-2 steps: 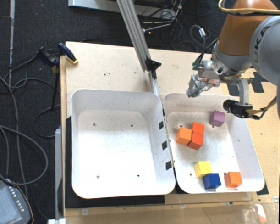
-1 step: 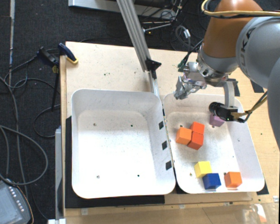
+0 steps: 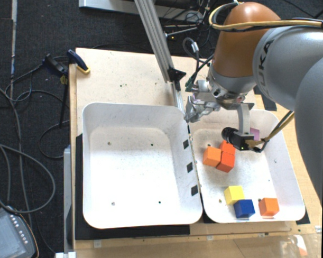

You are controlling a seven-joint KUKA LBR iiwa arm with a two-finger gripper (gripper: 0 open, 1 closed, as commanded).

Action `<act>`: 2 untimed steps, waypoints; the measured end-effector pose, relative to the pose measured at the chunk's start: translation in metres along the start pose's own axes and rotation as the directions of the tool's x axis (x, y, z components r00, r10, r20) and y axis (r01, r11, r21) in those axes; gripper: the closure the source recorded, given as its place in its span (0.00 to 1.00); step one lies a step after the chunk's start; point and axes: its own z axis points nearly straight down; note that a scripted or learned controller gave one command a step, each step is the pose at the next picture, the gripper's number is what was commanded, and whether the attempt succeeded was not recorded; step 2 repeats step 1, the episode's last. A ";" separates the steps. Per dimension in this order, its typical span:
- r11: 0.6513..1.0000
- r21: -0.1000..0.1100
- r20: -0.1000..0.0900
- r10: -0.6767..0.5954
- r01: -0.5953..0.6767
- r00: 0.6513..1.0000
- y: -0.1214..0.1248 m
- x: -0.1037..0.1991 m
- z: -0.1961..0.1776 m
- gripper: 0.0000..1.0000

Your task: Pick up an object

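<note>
Several small blocks lie in the right bin (image 3: 279,172). An orange block (image 3: 212,155) touches a red-orange block (image 3: 227,159) near the bin's middle. Toward the front are a yellow block (image 3: 233,193), a blue block (image 3: 244,208) and another orange block (image 3: 269,207). A pink block (image 3: 254,134) peeks out behind a black cable fitting at the back. My gripper (image 3: 195,112) hangs over the right bin's back left corner, close to the wall shared by both bins, up and to the left of the orange pair. Nothing shows in its grasp.
The left bin (image 3: 97,150) sits beside the right one. A slanted aluminium rail (image 3: 156,41) runs down to the bins' back edge near the gripper. A blue and yellow clamp (image 3: 74,61) sits at the bench's back left corner. Cables trail from the wrist over the right bin.
</note>
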 end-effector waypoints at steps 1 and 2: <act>1.000 0.000 0.000 0.000 0.000 1.000 -0.003 0.051 0.015 1.00; 1.000 0.000 0.000 0.000 0.000 1.000 -0.003 0.051 0.015 1.00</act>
